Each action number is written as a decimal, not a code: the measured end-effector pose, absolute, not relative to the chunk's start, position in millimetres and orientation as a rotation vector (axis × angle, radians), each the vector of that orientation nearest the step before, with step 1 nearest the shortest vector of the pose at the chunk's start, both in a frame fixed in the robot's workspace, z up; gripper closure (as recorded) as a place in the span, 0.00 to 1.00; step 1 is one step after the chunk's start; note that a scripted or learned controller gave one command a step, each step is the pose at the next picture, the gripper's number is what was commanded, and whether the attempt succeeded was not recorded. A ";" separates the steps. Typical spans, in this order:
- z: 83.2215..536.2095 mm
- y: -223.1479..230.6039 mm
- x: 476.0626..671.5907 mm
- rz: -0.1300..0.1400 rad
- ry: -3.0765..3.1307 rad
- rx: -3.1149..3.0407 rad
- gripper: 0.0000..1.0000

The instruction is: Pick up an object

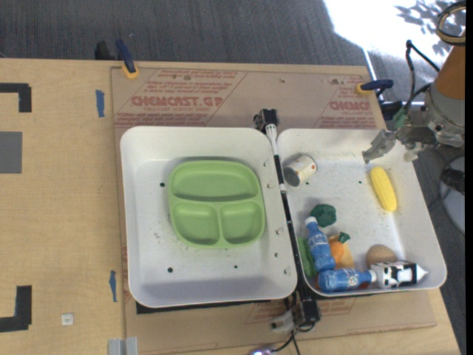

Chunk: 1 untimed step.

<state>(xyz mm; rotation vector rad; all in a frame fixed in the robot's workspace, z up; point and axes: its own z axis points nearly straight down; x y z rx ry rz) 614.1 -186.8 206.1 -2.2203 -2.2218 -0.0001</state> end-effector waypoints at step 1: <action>142.1 -110.5 560.2 0.001 -2.305 -2.131 0.00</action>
